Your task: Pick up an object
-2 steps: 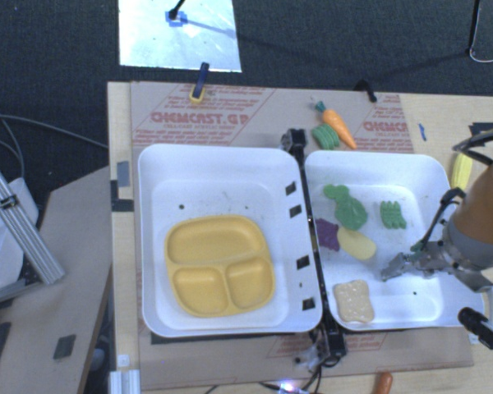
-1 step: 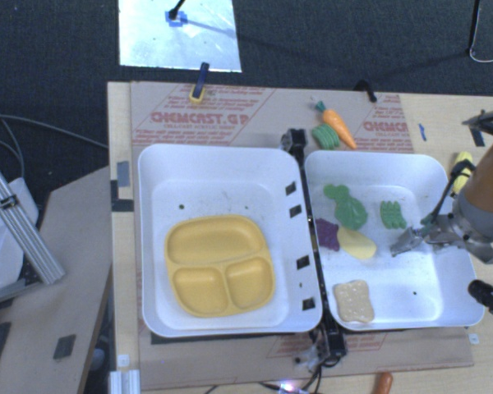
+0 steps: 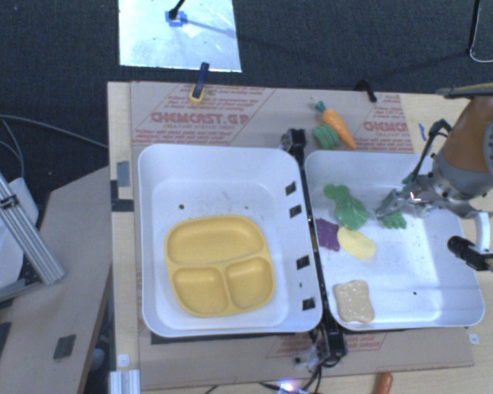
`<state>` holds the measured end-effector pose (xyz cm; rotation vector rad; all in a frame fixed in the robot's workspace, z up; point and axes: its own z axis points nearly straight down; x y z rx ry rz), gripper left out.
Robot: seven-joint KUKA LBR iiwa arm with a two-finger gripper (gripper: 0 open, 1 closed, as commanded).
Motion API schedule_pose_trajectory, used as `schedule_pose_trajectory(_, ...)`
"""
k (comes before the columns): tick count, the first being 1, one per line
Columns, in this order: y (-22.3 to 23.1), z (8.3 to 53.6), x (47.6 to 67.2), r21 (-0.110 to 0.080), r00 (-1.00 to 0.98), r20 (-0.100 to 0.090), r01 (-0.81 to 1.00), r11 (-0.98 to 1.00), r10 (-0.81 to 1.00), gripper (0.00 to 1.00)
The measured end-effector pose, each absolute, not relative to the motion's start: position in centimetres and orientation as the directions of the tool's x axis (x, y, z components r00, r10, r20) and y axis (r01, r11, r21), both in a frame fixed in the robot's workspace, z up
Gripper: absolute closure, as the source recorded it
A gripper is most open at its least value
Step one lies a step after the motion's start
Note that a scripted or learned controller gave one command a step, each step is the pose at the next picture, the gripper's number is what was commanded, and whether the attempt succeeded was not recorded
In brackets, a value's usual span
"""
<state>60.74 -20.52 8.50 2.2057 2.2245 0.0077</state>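
Two shallow white plastic bins are seen side by side on a bench covered with printed brown cardboard (image 3: 230,120). In the left bin (image 3: 156,171), a yellow plastic divided plate (image 3: 220,265) with three compartments is set slightly near of centre. In the right bin (image 3: 444,302), several toy food pieces are gathered toward its left half: a green leafy plastic toy vegetable (image 3: 347,205) lies toward the far left, a small purple toy piece (image 3: 327,235) is placed just beside the bin's left wall, a pale yellow lemon-shaped toy (image 3: 357,243) rests touching or just beside the purple piece on its right, and a tan toy slice of bread (image 3: 354,301) lies at the near left corner, partly against the rim.

The grey arm with the orange band (image 3: 470,142) is extended in from the right, and its two-finger gripper (image 3: 393,208) is lowered into the right bin, near the right side of the green leafy toy. A small green piece (image 3: 394,219) is seen directly at the fingertips; whether the fingers are clenched on it or released cannot be told.

Beyond the bins, an orange toy carrot with a green top (image 3: 332,127) lies on the cardboard just past the far rim of the right bin. A blue and yellow clip (image 3: 200,83) is fixed at the cardboard's far edge, and a shiny metal sheet (image 3: 179,23) lies on the dark floor farther away.
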Motion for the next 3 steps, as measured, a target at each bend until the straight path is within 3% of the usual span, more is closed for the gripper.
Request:
schedule_pose_trajectory(1,-20.6,9.6,60.4,0.007,-0.009,-0.003,1.000,0.009,1.000,1.00)
schedule_pose_trajectory(2,-10.9,17.3,59.6,0.008,-0.012,0.003,1.000,0.012,1.000,1.00)
schedule_pose_trajectory(3,-5.1,24.5,55.8,0.004,-0.009,0.002,1.000,0.009,1.000,1.00)
